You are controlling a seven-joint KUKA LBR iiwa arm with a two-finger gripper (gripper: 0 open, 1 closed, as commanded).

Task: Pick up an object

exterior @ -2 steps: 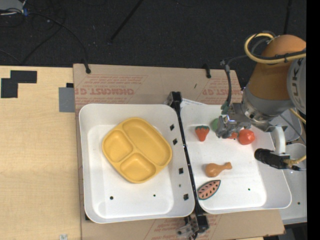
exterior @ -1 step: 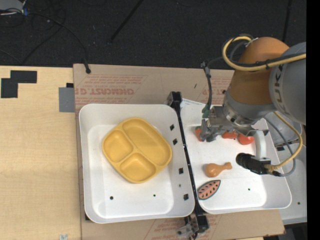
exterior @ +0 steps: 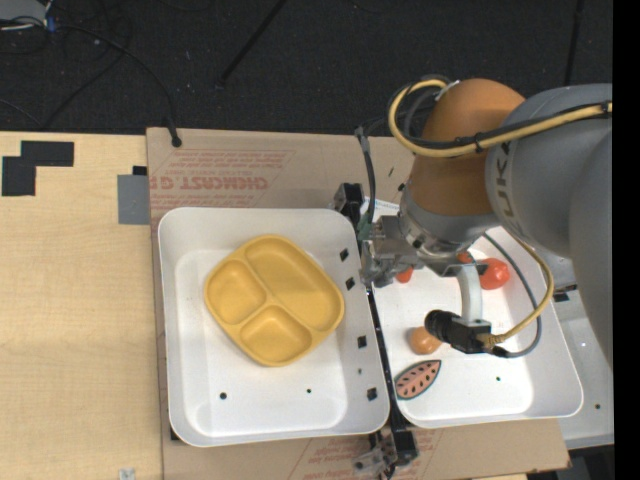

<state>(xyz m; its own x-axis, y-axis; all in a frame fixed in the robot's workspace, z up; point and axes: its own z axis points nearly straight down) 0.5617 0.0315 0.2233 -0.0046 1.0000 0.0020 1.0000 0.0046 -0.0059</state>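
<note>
My gripper [exterior: 385, 265]: low over the near-left part of the right bin [exterior: 560, 393], close against the wall shared with the left bin [exterior: 185, 268]; my wrist and arm cover it from above.
Finger state: cannot tell; the wrist body hides the tips.
Candidate object: small orange rounded piece [exterior: 423, 341] on the right bin floor.
Direction from my gripper: toward the front edge of the bench and slightly toward the arm side; near, not touching.
Long axis: none readable; the piece looks roughly round, so approach angle matters little.
Second candidate: leaf-shaped flat piece [exterior: 417, 379], just beyond the orange piece, at the front-left corner.
Its long axis: diagonal, its narrow tip pointing up-right in the camera view.
Third candidate: red object [exterior: 493, 273], partly hidden behind my wrist.
Left bin content: yellow divided plate [exterior: 273, 298], well apart, across the wall.
Obstruction: black cable fitting [exterior: 455, 328] hangs just beside the orange piece.
Judgement: the orange piece is the shortest reach.
</note>
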